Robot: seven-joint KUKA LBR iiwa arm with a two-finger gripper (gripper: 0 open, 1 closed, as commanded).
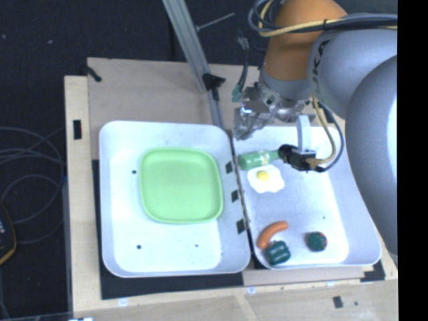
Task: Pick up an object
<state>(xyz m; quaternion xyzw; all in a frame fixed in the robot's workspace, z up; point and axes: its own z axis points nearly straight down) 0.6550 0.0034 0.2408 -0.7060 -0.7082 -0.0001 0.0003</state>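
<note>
Camera view: the arm [348, 65] comes in from the right, w/ its orange band at the top of frame. The gripper [245, 127] hangs over the far left corner of the right bin [334, 199], by the rim where the two bins meet. It's seen from above and small, so can't tell how far open it is, or whether it grips anything.

Objs to pick are all in the right bin. The green bottle [256, 158] lies on its side just below the gripper, near the bin's left wall. The fried egg [265, 178] is just beside the bottle, on the near side. The sausage [273, 232] and green pepper [277, 252] sit close together at the near left corner. A dark green round piece [316, 241] is to their right, apart from them.

The left bin [120, 246] holds a green plate [180, 184], lying flat approx. in the middle.
</note>
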